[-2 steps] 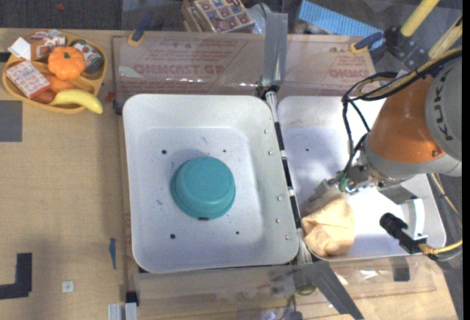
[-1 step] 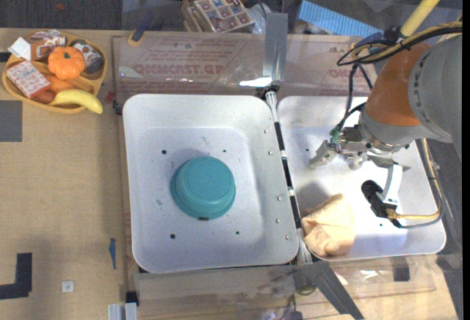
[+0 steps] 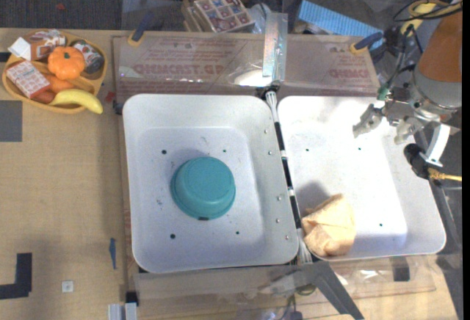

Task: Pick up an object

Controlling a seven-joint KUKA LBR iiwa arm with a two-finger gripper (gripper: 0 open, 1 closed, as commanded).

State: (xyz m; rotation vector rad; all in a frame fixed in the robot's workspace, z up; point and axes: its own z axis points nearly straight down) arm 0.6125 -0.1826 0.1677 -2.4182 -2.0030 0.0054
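Your gripper [image 3: 382,120] hangs released and empty at the right bin's [image 3: 382,186] far edge, so a blind descent misses the tan cloth [image 3: 330,226].

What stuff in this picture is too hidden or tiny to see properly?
- Teal bowl: it lies upside down, so its inside is hidden.
- Arm: cut off by the right edge of the camera view.
- Gripper: small and blurred, so its fingers are unclear.
- Tan cloth: crumpled, so its folds hide whatever is under it.
- Toy food in the basket: box labels too small to read.
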